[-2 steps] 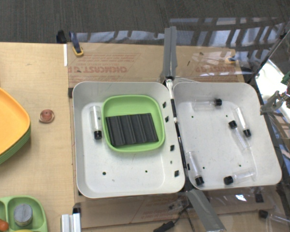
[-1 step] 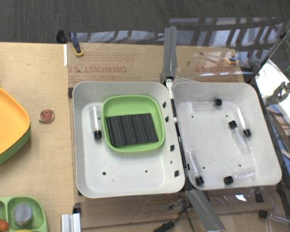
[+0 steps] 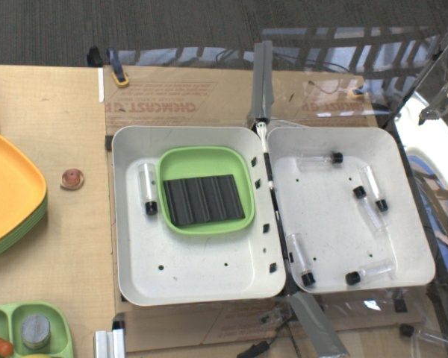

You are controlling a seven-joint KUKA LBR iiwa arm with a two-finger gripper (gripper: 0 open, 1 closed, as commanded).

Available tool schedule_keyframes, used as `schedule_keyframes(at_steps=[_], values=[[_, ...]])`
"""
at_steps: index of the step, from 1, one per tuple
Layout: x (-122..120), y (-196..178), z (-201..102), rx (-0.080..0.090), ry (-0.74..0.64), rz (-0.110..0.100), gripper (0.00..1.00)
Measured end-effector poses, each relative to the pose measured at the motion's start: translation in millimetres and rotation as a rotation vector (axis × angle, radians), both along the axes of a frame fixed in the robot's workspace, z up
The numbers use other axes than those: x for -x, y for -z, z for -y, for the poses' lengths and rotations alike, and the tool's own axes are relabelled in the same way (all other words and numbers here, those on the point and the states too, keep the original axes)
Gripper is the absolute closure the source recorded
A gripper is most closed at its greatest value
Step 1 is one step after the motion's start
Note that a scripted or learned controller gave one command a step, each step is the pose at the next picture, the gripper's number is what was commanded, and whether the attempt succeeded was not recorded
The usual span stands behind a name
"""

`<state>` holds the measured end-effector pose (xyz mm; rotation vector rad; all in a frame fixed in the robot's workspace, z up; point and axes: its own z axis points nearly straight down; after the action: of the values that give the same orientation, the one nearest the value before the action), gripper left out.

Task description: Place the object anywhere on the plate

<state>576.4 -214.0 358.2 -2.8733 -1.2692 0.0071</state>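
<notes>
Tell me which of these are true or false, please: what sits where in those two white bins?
1. The green plate lies in the left bin. True.
2. A dark ridged slab lies on the green plate. True.
3. Every clear tube lies in the right bin. False: one black-capped tube lies in the left bin, beside the plate's left edge.
4. That tube rests on the plate. False: it lies on the bin floor, off the plate.
5. The right bin holds several clear tubes with black caps. True, for instance one near its lower left corner.
</notes>
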Motion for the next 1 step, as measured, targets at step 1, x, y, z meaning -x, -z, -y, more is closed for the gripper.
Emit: schedule_keyframes(at_steps=[1], values=[[-52.2,14.6,0.0,0.001,0.049,0.0,0.0]])
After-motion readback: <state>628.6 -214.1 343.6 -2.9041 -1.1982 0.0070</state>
